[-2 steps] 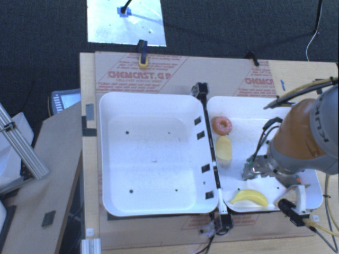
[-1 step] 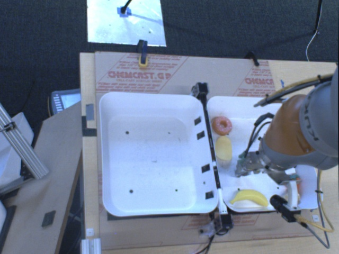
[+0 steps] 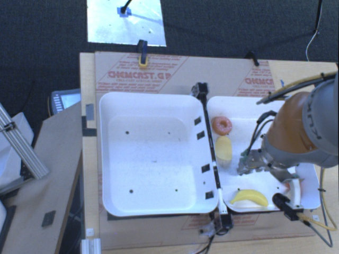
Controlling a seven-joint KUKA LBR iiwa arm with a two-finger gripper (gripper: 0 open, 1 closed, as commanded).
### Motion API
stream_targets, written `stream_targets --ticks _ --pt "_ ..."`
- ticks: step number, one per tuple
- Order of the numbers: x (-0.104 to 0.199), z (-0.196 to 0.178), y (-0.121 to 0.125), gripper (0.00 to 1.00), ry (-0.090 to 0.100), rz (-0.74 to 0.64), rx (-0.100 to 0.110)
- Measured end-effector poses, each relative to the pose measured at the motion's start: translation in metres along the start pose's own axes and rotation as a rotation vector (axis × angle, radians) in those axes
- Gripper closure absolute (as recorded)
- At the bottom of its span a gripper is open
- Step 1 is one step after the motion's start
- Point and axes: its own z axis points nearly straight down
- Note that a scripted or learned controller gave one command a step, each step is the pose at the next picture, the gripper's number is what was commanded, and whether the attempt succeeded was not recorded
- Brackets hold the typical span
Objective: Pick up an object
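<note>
— Floor? 
— Dark carpet (image 3: 238, 15), speckled, ran behind and to the left of the bench. A shiny metal plate (image 3: 126, 14) lay on it at the top, with a small blue marker near its middle.

— Bench surface? 
— Pale wood bench (image 3: 87, 89), covered by a brown printed cardboard sheet (image 3: 175, 70). A yellow clamp (image 3: 143, 61) sat at its far edge.

— Anything to the left? 
— A tan side table (image 3: 53, 163), an aluminium rail (image 3: 21, 150) slanting across it, and a small grey device (image 3: 64, 100) behind.

— Light? 
— Even, bright, from above.

Arm (image 3: 302, 126) from the right — wrist bent down, pincer (image 3: 249, 163) low.
</note>
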Motion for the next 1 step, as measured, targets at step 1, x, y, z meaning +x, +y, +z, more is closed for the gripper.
stream_targets --ticks 1 --pt "-0.0001 -0.0102 0.001 1.0 0.0 -0.002 -0.002"
